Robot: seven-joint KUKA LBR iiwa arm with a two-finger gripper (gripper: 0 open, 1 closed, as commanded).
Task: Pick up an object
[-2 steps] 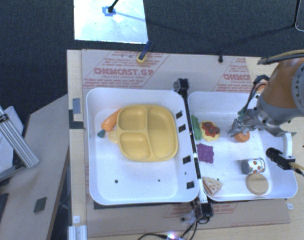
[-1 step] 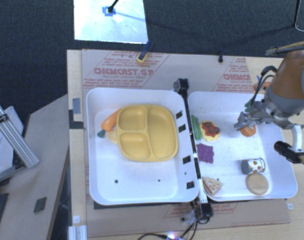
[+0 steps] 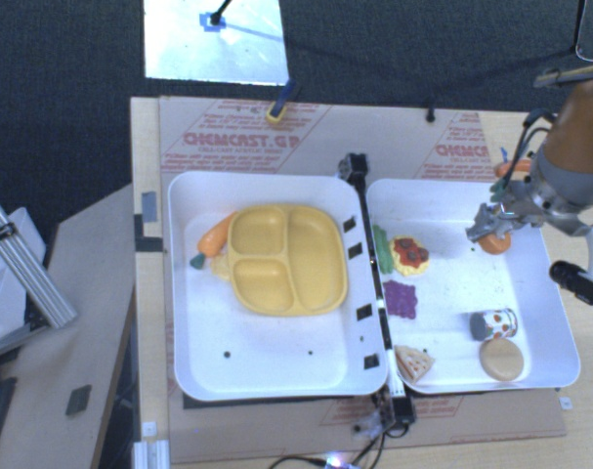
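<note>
Over the right bin, near its far right rim, you see the gripper; can't tell its state. An orange object sits half hidden under it. Open floor lies mid-bin. Six other objects elsewhere in that bin, two bins total.

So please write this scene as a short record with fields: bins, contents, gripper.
left bin: yellow divided plate, carrot touching its left edge
right bin: purple piece, pizza-like piece, green piece, cracker, small can, tan round piece, orange piece
gripper: over the orange piece, far right corner
</note>
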